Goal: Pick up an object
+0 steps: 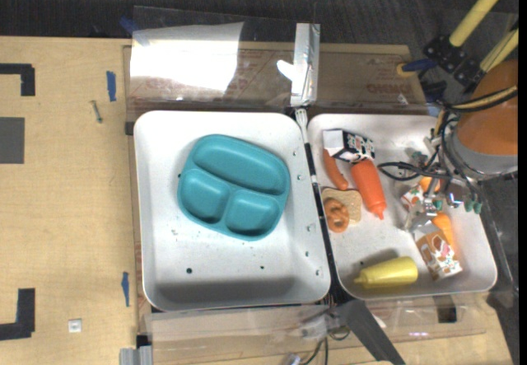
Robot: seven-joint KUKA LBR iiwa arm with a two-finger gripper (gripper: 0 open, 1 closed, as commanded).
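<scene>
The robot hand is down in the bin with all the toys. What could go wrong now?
The gripper sits low in the right bin, crowded by small things. It might pinch the little carton together with the orange piece beside it, or just shove them away. Loose wires near the wrist could snag on the toys. The orange bottle and yellow bottle are rounded, so they might roll if bumped.

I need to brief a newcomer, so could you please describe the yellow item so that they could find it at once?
Start at the right-hand shallow white bin, the one crowded with toy food. Along its near edge lies a yellow plastic mustard-style bottle, on its side. It is the only all-yellow thing there; its neighbours are orange or printed.
</scene>
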